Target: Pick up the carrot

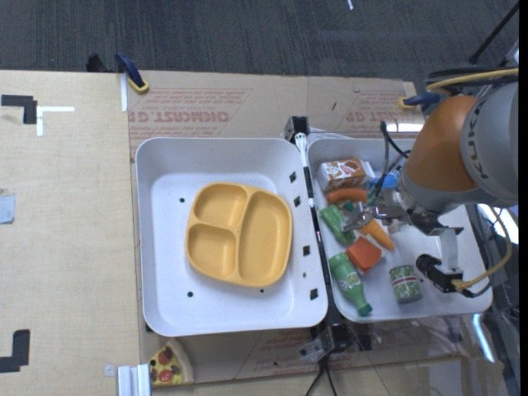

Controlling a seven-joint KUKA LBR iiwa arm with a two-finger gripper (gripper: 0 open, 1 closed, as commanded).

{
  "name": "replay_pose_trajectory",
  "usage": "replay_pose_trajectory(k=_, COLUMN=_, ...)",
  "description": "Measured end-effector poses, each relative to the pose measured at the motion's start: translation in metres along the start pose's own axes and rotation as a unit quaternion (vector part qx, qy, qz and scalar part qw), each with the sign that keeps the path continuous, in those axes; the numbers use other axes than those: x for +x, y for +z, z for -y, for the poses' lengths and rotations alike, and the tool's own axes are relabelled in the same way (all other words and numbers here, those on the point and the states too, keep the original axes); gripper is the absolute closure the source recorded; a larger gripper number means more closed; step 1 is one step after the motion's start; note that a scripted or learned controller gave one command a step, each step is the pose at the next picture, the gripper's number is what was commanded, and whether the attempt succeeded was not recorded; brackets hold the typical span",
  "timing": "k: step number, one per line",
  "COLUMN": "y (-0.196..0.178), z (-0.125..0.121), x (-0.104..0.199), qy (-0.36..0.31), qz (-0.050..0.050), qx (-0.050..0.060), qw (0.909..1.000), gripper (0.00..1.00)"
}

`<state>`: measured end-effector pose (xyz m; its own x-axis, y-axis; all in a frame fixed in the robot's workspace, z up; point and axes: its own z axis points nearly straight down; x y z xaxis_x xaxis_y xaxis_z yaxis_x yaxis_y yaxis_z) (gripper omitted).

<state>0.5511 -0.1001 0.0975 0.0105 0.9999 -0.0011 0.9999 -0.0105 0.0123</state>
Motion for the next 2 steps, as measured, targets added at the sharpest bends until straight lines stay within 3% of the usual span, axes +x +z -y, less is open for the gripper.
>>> replay_pose_trajectory(k=1, y=-0.009, z=0.000, x=-0.002, qy=0.002, qz=0.000, qx=0.000, qw=1.0000, gripper=1.00)
replay_pose_trajectory(k=2, y=-0.094, z=0.040, x=0.068, qy=0.008, qz=0.000, qx=0.007, qw=0.9999, gripper=1.00)
